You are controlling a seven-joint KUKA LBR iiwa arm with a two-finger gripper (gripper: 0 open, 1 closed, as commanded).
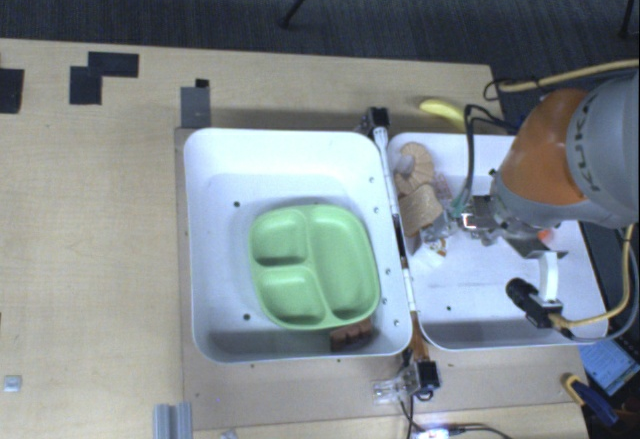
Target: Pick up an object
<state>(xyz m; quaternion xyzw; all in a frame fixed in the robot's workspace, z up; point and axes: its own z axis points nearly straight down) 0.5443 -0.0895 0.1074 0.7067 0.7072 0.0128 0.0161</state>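
Camera view: the arm [565, 162] reaches in from the right, bent low over the right bin [500, 317], gripper [440, 227] down at its left wall by the tan object [418, 192]. Jaw state: cannot tell. A green tray [312, 265] lies in the left bin [220, 227].

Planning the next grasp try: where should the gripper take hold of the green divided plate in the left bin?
Grip the green divided plate at its raised outer rim, coming straight down. It lies flat and shallow, wider than the fingers, so only the rim or a divider ridge likely offers an edge to pinch.
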